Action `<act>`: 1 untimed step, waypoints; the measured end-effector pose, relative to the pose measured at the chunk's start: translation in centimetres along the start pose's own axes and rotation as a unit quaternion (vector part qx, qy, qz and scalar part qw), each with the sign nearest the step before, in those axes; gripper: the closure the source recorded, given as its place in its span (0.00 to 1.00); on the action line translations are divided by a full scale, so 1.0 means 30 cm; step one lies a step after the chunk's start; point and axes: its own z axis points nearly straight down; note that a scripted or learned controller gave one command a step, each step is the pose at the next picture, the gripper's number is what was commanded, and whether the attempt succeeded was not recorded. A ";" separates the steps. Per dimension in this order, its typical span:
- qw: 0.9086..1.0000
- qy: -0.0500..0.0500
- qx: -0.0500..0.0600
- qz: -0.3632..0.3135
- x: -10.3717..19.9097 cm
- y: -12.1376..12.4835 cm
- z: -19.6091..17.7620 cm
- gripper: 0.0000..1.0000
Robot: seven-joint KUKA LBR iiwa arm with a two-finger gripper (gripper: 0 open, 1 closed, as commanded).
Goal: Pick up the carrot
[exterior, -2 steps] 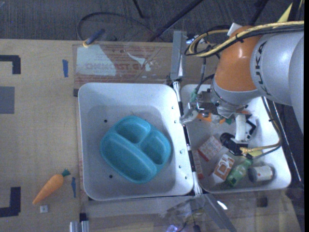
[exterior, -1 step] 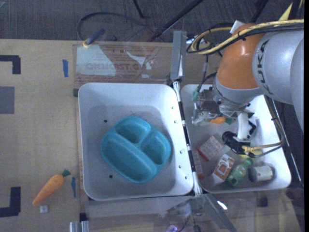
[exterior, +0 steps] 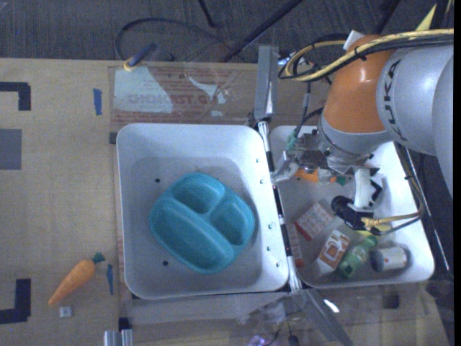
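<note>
The carrot, orange with a green top, lies on the wooden bench at the lower left, outside both bins and left of the left bin. My gripper hangs under the grey and orange wrist over the upper part of the right bin, far to the right of the carrot. The wrist and cables hide much of the gripper. A small orange item shows just below it.
A blue divided plate rests in the left bin. In the right bin lie a red and white box, an orange and white carton, a green bottle and a white cup. Yellow cable loops over the arm.
</note>
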 end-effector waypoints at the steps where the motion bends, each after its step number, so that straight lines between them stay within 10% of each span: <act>1: 1.000 0.000 -0.001 0.018 -0.248 -0.143 0.028 0.00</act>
